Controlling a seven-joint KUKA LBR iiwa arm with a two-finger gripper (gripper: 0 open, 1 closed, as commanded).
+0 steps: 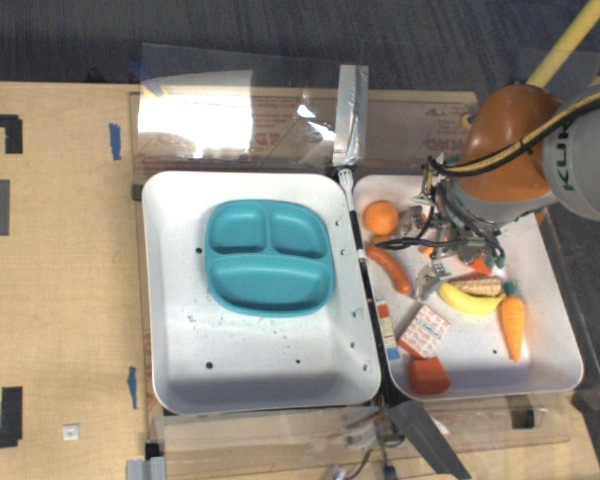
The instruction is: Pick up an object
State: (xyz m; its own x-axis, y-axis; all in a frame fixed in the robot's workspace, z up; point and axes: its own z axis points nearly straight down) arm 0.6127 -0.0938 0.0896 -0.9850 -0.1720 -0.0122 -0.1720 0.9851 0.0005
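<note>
- Gripper (448,268) hangs low in the right bin (555,363), just above the banana's (470,296) left end; whether its fingers are apart or closed cannot be told, and nothing shows between them.
- Arm (540,153) reaches in from the right, its orange band over the bin's far edge.
- Banana lies near the bin's middle, a carrot (513,326) just to its right.
- Orange ball (380,218) sits at the far left of that bin, an orange sausage-like piece (390,268) below it.
- Red-and-white packet (424,331) and a red block (429,375) lie toward the near edge.
- Left bin (180,358) holds a teal divided plate (270,256).
</note>
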